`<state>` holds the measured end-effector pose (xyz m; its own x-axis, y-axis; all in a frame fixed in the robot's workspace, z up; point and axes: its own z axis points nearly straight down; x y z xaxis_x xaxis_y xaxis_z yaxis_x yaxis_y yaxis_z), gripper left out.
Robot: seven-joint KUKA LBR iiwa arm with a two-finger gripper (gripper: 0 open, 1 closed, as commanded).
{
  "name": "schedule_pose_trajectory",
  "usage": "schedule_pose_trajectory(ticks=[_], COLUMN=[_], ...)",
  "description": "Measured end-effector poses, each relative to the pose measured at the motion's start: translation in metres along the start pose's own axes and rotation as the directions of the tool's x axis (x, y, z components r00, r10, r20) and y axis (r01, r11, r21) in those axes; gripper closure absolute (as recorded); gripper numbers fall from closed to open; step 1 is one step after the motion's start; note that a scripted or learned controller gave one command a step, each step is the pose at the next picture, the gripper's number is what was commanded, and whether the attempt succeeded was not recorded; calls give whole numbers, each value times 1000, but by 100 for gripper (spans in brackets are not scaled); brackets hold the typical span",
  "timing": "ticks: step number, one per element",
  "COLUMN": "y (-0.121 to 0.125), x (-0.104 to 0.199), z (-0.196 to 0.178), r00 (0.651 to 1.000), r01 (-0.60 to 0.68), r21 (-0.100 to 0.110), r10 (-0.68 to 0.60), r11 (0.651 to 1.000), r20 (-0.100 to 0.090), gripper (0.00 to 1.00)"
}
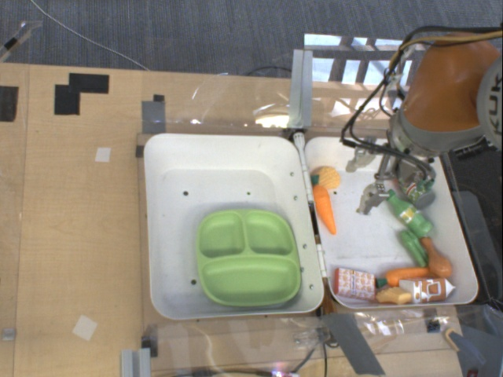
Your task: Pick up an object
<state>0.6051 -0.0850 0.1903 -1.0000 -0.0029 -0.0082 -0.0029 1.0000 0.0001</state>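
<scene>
Grey carpet runs along the top of the view, and below it a pale wooden desk (71,234) carries two shallow white bins side by side. Left bin (169,171) holds a green divided plate (247,256) lying flat toward its near side. Right bin (357,246) holds the candidates for picking: a toy carrot (324,207) lying along the left wall with a small yellow round piece (328,177) at its top end, a green bottle-like toy (413,218) near the right wall, and a cluster along the near edge made of a small red-and-white carton (355,282), a second orange carrot-shaped piece (407,274) and a white bottle with a red label (428,290).

The gripper (383,191) hangs over the upper middle of the right bin, just left of the green bottle-like toy. Whether it is open or closed cannot be told from this angle, and nothing can be seen caught in it.

Judged from how things lie, the task is at an early or middle stage: the arm is over the right bin and low near the objects, yet every toy appears to rest on the bin floor. A secure grasp and a lift are both left to do.
</scene>
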Motion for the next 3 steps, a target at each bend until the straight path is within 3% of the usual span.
schedule_pose_trajectory(ticks=[1, 2, 3], y=[-5, -1, -49], x=[-36, -21, 22], z=[87, 88, 101], r00=[996, 980, 975], r01=[-86, -195, -224], r21=[0, -5, 3], r10=[86, 195, 224], r11=[996, 981, 975], r20=[17, 40, 7], gripper=[0, 0, 0])
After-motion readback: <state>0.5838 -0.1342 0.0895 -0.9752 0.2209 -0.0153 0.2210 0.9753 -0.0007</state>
